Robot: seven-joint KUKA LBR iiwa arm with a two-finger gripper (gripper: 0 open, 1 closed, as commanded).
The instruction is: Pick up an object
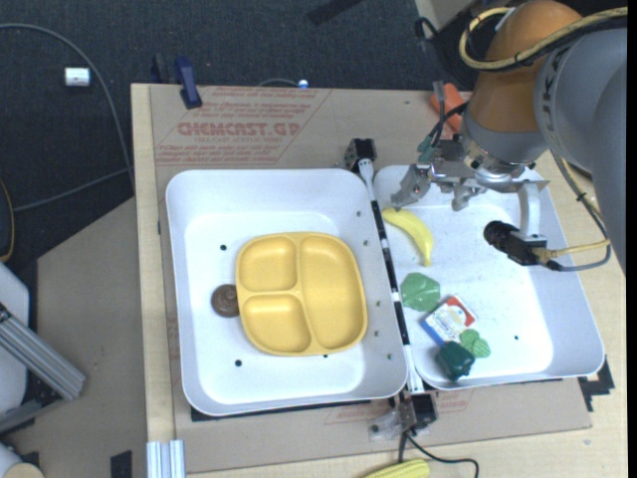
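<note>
In the right bin (523,312) lie a yellow banana (416,233), a light green piece (420,290), a small white, red and blue packet (448,319) and a dark green block (456,360) with a small light green bit (479,347) beside it. My gripper (435,193) hangs open over the far end of this bin, just above the banana's upper tip. Only white bin floor shows between its fingers. The left bin (189,207) holds a yellow divided plate (299,292) with a brown disc (225,300) against its left edge.
A raised divider (383,252) runs between the two bins, close to the banana. Printed cardboard (239,127) lies behind the bins with a blue clip (186,83) at its back edge. The grey arm (587,78) fills the upper right.
</note>
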